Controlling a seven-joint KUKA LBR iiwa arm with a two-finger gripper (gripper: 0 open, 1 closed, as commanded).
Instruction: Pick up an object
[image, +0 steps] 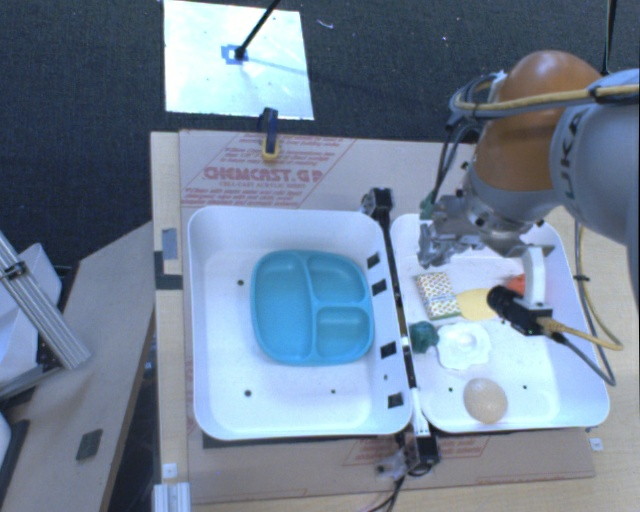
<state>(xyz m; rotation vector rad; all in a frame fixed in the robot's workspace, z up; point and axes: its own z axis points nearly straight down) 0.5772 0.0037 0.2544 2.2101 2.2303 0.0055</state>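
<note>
Fingers (437, 250) poised over right bin (580, 400), spread unreadable, nothing visibly held; approach step, next needs descent onto patterned block (437, 295) just below.

Two bins sit side by side on the worktop (120, 290). The left bin (215, 400) holds a divided tray (310, 305) near its middle. In the right bin (575, 400), the pincer (437, 252) hangs over the far left part. Just in front of it lies a small packet (438, 295), then a fried-egg toy (465, 345) with a small round piece (424, 335) touching its left side, and an egg (486, 399) nearest the front rim
</note>
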